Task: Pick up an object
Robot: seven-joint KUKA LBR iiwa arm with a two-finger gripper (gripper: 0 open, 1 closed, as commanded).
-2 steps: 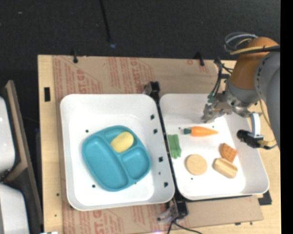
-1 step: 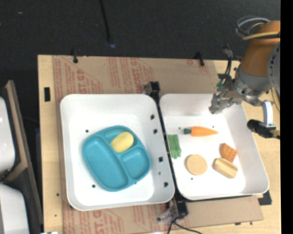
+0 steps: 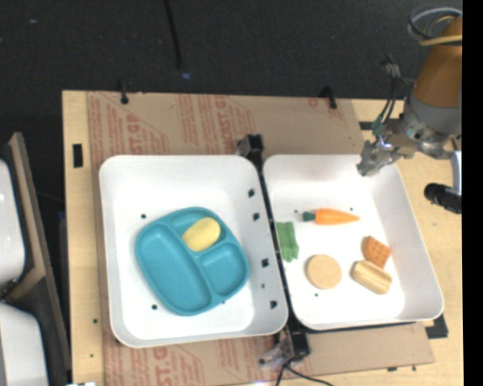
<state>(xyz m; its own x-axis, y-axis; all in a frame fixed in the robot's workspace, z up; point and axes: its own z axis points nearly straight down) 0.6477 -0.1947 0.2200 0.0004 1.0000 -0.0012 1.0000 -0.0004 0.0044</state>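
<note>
Grey metal marks your gripper (image 3: 372, 161), which hangs over the far rim of the right bin (image 3: 419, 296), near that bin's far right corner. Whether it is released or clenched you cannot tell from this camera; nothing is seen in its grasp. Above it the arm (image 3: 436, 79) rises toward the right edge, its orange band uppermost, so the tool points down and slightly inward, a posture that in my judgement suits a descent into the bin rather than a carry.

Taking the right bin as your reference, five candidates lie on its floor. An orange carrot (image 3: 332, 215) lies crosswise near the middle, closest to the gripper, with clear floor all around it. A green piece (image 3: 287, 240) sits against the left wall. A round tan disc (image 3: 324, 271) rests nearer the front, and to its right sit a waffle-like orange piece (image 3: 377, 252) and a tan bread roll (image 3: 372, 277), close together, possibly touching.

Left of the right bin, the second bin (image 3: 121, 296) holds a blue divided plate (image 3: 173, 276) with a yellow item (image 3: 201, 234) in its upper compartment.

No pick has yet been made. Judge the carrot easiest; the paired pieces risk a crowded grasp.
</note>
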